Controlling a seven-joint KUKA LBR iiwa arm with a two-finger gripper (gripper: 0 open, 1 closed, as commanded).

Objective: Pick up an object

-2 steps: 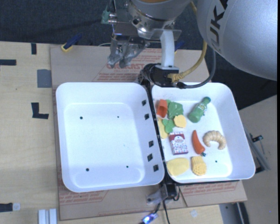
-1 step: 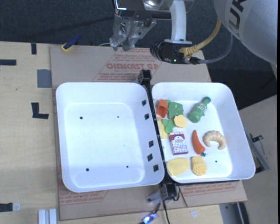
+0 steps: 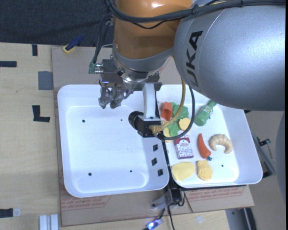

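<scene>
Counter: your bench carries two white bins side by side; the left bin [image 3: 105, 176] lies under the hand.
Hand [image 3: 111, 99]: hangs over the left bin's far edge, nothing between its fingers (whether spread or closed, you cannot tell).
Objects: all in the right bin [image 3: 239, 176] — croissant [image 3: 221, 143], red pepper [image 3: 203, 146], corn [image 3: 204, 170], green bottle [image 3: 204, 113].
Bearing: your targets lie to the hand's right in camera view, across the divider; the pepper's long axis runs near to far.

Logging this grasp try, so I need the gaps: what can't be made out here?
- Gripper, camera view: fingers dark and small, state unreadable.
- Right bin: upper part hidden by the arm.
- Green bottle: top covered by the arm.
- Red packet: print too small to read.
</scene>
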